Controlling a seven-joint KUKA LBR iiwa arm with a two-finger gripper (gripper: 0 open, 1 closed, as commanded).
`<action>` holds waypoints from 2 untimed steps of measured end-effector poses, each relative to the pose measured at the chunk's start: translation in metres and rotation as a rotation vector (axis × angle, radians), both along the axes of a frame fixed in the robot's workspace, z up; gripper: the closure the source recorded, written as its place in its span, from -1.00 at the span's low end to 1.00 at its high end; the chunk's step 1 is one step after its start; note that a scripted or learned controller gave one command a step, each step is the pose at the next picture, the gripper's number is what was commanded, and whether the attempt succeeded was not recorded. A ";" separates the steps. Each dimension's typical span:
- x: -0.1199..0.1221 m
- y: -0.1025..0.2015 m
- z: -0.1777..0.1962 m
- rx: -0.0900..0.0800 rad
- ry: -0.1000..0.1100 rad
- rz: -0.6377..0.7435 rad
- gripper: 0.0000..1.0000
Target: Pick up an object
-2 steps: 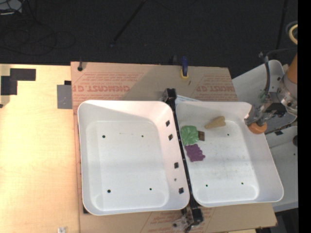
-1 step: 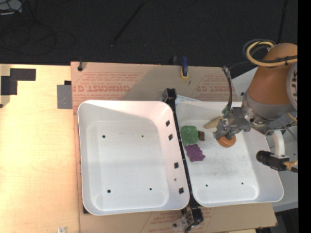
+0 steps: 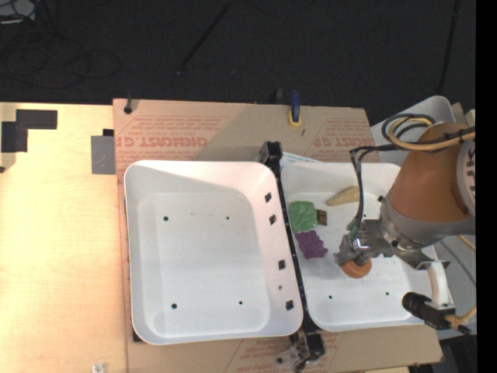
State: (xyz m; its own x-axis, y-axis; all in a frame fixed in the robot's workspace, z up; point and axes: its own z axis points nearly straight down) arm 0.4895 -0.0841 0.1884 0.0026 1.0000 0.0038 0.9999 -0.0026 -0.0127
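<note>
The gripper (image 3: 356,256) sits directly over the round orange object (image 3: 357,268) in the right bin (image 3: 373,317); whether its fingers are parted or clamped, I cannot tell.

Grey arm (image 3: 415,228), orange band (image 3: 427,177), looped yellow-black cables (image 3: 408,130), seemingly metallic end effector (image 3: 353,249)

Four small things lie in the right bin (image 3: 342,313); a green lump (image 3: 303,214), crumpled and soft-looking, sits near the bin's left wall; a purple cluster (image 3: 311,245), knobbly like grapes, lies just below it, touching or nearly so; a pale tan piece (image 3: 342,197), long and tapered, lies tilted further back; an orange round piece (image 3: 357,268) rests on the floor to the right of the purple one, its top partly hidden.
</note>
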 end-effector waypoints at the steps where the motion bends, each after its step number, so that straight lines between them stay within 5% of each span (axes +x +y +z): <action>1: 0.049 0.051 0.084 -0.002 -0.020 0.010 1.00; 2: 0.082 0.098 0.109 -0.004 -0.014 0.007 1.00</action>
State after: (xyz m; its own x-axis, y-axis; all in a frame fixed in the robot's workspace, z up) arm 0.5711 0.0135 0.2978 -0.0044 1.0000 0.0002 1.0000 0.0044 0.0016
